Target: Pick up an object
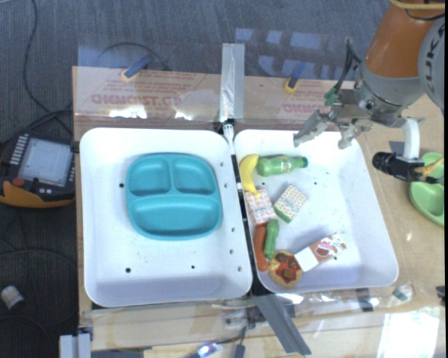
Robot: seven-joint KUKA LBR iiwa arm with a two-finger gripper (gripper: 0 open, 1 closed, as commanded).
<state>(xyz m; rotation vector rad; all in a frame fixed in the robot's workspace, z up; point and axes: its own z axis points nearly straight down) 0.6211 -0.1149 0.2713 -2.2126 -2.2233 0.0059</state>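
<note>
Desk (422, 230): we see a tan surface carrying two shallow white bins side by side.
Left bin (104, 267): we find a teal divided plate (172, 195) lying flat near its middle.
Right bin (358, 200): we count a cluster of small objects along its left side and near its front edge.
Arm (407, 36): we see it reach in from the right, orange band above the wrist, over the far right corner of the right bin.
Tool (327, 136): we see its two fingers spread apart above the far edge of the right bin, with nothing between them.
Green bottle (281, 164): lies on its side just below the tool, touching the banana (248, 171).
Checkered box (290, 202): sits tilted beside a pink packet (259, 206).
Green pepper (271, 239): lies beside an orange carrot (260, 246).
Red-and-white packet (321, 252): lies near the front, beside a round pizza toy (285, 268).
</note>
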